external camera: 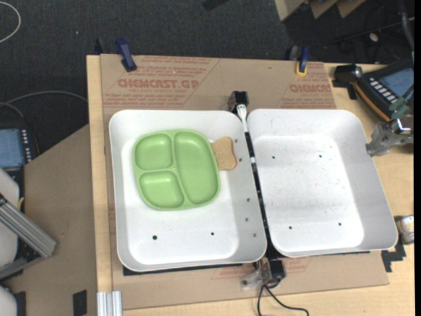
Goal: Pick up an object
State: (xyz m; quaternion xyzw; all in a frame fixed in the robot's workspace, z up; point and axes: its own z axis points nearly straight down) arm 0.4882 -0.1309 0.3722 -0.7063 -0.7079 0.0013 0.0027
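Observation:
A green divided plate (176, 169) lies in the upper half of the left bin (184, 242). A small tan piece shaped like a bread slice (225, 153) rests against the plate's right edge. The right bin (316, 183) shows its speckled white floor. My gripper (387, 137) appears as a grey metal part at the far right, just outside the right bin's right rim and well away from both objects.
Both bins sit on a brown cardboard sheet (164, 78) clamped at the back by a blue clamp (125, 54) and a yellow one (302, 63). A black clip (238, 100) sits between the bins at the back. Cables (271, 278) hang at the front.

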